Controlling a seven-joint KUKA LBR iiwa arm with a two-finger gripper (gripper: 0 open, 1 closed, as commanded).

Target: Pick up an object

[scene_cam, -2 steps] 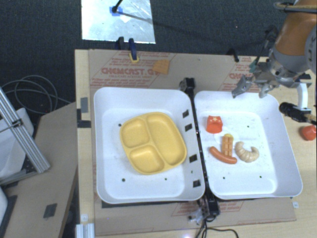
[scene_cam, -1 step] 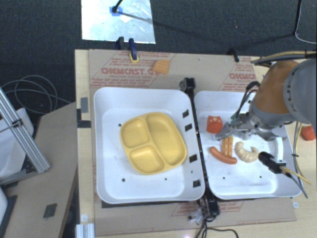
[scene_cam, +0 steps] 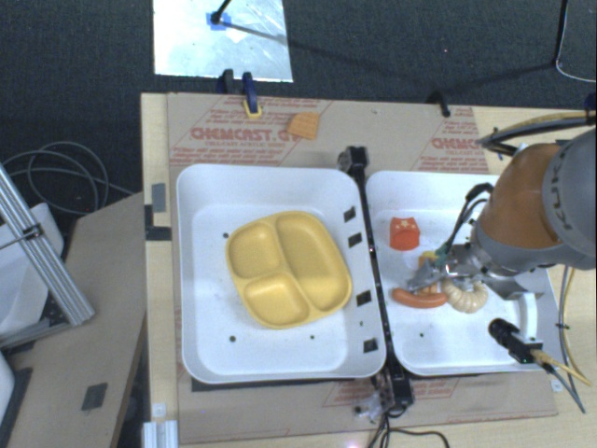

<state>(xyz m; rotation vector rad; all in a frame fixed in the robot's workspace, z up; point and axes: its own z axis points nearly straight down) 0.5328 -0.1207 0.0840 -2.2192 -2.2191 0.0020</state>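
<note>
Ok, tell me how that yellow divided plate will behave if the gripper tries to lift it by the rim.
The yellow divided plate looks like moulded plastic, so probably stiff and light. It is wide and shallow, so a pinch on one rim would likely let it tilt or swing. Its smooth surface may be slippery. It lies flat in the left bin, unlikely to roll.

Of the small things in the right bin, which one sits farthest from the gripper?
The orange-red cup-shaped piece, alone toward the back of the right bin. The orange sausage-like piece and the cream ridged piece lie right beside the gripper.
</note>
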